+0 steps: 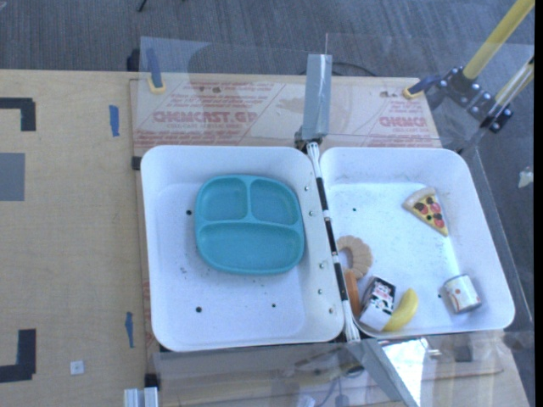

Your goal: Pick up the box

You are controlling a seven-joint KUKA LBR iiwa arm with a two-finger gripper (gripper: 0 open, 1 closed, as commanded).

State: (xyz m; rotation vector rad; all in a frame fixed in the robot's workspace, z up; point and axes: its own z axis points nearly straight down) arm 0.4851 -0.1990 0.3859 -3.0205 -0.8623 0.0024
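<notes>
Tool's state cannot be told; one box (377, 299), one banana (404, 309), one plate (250, 225), two bins (170, 312)

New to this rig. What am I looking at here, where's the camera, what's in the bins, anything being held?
This is one fixed camera above a bench, looking down at a slant on two shallow white bins set side by side. A robot arm with a two-finger gripper works here, reaching in from the right; its job is to pick up the box.

The left bin holds a teal divided plate. The right bin holds the rest: a toy pizza slice near the far right, a small metal can lying near the front right corner, and a cluster by the divider at the front: a tan cookie-like piece, the small box, a yellow banana touching it, and something orange beside it that I cannot identify.

Everything lies in the bins; nothing is lifted.
</notes>
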